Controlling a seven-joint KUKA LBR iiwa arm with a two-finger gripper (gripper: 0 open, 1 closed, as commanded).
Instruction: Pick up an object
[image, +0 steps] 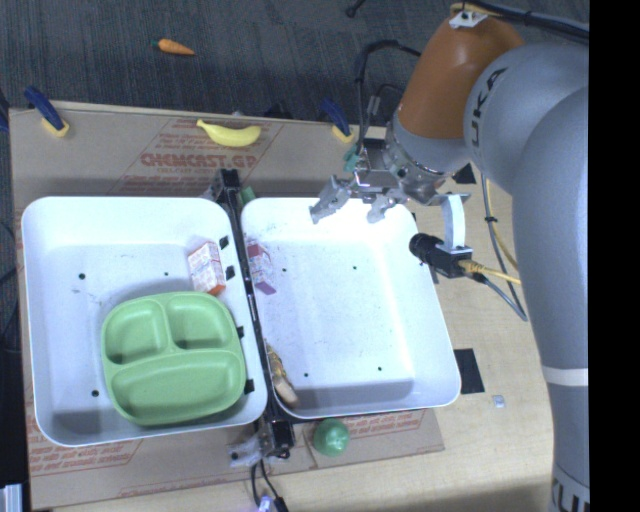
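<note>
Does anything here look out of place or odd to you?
Yes. A yellow banana and a green ball lie on the cardboard outside the white bins, and an orange carrot sits farther off on the dark floor.

Reaching in from the right: grey arm with orange band above the wrist, bent down and leftward. End effector poised at the upper middle of the scene, its two metal fingers splayed apart, tips angled down and left, nothing between them. Cables trailing beside the wrist.
</note>
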